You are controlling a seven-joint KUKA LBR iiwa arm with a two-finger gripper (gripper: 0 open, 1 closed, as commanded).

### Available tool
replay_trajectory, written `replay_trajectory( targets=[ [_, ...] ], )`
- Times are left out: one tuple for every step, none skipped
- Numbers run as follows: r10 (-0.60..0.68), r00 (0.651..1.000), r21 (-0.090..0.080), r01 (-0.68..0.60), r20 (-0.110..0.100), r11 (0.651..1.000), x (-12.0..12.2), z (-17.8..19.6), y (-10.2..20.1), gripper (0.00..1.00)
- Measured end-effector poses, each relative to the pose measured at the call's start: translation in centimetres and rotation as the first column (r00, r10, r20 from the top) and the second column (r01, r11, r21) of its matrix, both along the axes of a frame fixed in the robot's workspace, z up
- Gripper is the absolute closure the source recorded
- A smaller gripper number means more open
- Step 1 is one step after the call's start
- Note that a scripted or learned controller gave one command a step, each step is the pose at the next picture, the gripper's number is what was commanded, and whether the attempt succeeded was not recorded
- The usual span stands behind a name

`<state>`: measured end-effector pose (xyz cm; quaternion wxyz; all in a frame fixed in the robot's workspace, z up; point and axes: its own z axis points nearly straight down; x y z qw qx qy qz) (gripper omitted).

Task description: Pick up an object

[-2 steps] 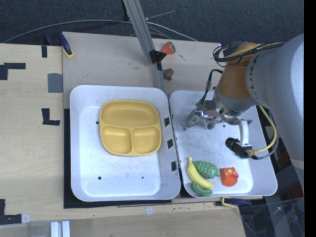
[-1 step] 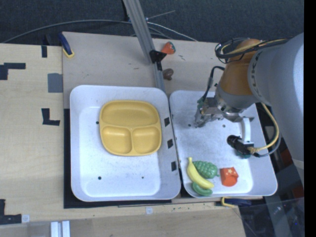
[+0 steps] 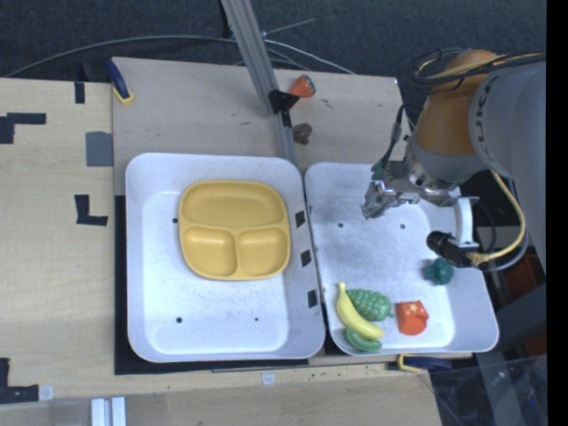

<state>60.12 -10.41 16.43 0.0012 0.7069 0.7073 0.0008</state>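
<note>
Approach step: my gripper [image 3: 373, 207] over right bin [image 3: 355, 238], jaw state unclear; next, travel toward banana [image 3: 355, 313].

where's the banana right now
The banana lies in the right bin, near its front left corner in the camera view, curved against the green toy, with the red toy to its right.

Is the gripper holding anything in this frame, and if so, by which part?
Nothing is held. The gripper hangs over bare floor at the far end of the right bin, apart from the banana and other toys.
</note>
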Motion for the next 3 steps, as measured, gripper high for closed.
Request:
replay_trajectory(
  targets=[
    [0.001, 1.0, -0.001, -0.001, 0.002, 1.0, -0.5, 6.0, -0.5, 1.0],
    [0.001, 1.0, 0.0, -0.001, 0.001, 1.0, -0.7, 10.3, -0.4, 1.0],
    [0.004, 1.0, 0.001, -0.004, -0.004, 1.0, -0.9, 9.3, 3.9, 1.0]
  ],
)
